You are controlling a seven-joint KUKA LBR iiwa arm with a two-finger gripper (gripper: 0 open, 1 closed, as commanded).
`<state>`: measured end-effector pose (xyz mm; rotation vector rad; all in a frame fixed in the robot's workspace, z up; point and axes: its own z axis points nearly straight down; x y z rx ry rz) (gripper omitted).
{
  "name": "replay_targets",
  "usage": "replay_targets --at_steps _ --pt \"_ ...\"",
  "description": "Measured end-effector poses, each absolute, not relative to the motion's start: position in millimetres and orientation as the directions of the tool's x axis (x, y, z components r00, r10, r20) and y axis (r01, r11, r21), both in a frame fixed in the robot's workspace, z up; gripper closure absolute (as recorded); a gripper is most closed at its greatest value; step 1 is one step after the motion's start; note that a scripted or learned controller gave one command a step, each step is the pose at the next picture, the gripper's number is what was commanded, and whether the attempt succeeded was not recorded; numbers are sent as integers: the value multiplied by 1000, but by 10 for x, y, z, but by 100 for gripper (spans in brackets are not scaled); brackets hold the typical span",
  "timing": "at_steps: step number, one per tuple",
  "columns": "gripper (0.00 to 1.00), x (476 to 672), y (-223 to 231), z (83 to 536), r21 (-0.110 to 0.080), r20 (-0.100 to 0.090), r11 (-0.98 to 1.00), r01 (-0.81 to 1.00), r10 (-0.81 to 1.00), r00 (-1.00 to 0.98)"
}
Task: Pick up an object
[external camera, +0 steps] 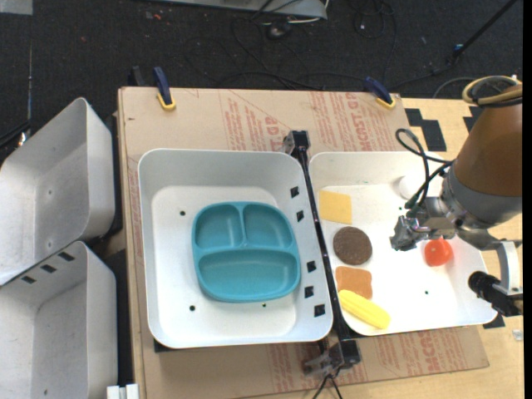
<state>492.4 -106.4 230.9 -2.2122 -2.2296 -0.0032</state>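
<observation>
In the right bin (378, 171) lie a yellow cheese slice (336, 205), a round brown patty (352, 244), an orange piece (355, 282), a yellow corn cob (365, 310) and a red tomato (437, 252). A small white object (409, 186) sits near the bin's far right. My gripper (406, 234) hangs low over the bin's right half, just left of the tomato and right of the patty. Nothing shows between its tips.
The left bin (166, 173) bears a teal divided plate (246, 251). A black divider bar (313, 223) runs between the bins. Black cables loop above the gripper. Two white containers (50, 223) stand off the bench at the left.
</observation>
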Motion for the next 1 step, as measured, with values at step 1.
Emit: replay_targets --at_steps 1 --pt "100 5043 -517 2217 -1 2 8 1000 1000 -8"
